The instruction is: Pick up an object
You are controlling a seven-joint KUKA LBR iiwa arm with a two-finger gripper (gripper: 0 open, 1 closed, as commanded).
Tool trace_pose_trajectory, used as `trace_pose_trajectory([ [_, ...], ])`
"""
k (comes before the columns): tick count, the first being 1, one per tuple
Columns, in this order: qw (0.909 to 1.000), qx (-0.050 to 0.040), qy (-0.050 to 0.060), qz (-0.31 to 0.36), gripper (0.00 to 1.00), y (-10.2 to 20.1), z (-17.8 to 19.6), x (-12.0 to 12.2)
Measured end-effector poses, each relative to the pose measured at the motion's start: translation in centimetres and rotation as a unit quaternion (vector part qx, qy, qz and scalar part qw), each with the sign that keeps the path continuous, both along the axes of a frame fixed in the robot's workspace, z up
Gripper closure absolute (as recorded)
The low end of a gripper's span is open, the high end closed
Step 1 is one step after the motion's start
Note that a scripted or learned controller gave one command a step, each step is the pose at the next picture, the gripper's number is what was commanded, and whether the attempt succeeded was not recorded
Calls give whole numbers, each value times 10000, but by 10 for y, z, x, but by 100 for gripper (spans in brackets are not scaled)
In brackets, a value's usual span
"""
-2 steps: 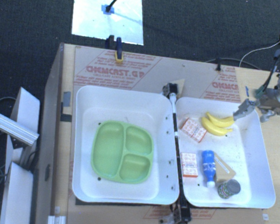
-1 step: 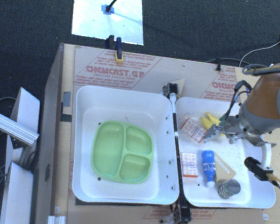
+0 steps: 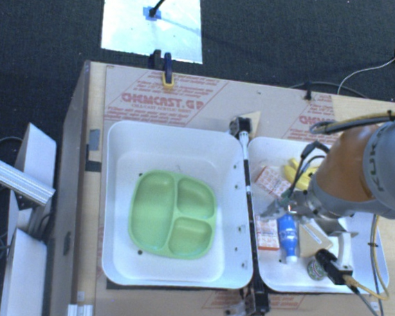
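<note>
Arm over right bin (image 3: 362, 291), gripper (image 3: 284, 209) down among clutter.
Blue-and-white tube (image 3: 288, 237) lies just below it; smooth green divided plate (image 3: 173, 215) in left bin (image 3: 122, 181).

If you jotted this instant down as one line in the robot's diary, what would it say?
phase: reaching into right bin | arm over: blue tube, packets | grasp: cannot tell | left bin: green divided plate, untouched

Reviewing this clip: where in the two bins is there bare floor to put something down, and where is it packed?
Left bin: bare white floor rings the green divided plate, widest along the far wall and the left wall. Right bin: crowded; the arm hangs over a blue tube, printed packets and a yellow item, leaving a strip along its near wall.
</note>
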State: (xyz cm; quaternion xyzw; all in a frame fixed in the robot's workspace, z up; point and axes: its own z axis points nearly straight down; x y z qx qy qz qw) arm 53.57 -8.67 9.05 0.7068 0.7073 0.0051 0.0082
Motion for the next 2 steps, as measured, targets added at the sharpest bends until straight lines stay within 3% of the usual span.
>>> trace_pose_trajectory([
  [1,10000,-2,-18,0,100,0,11,1],
  [2,10000,23,75,17,100,51,106,32],
])
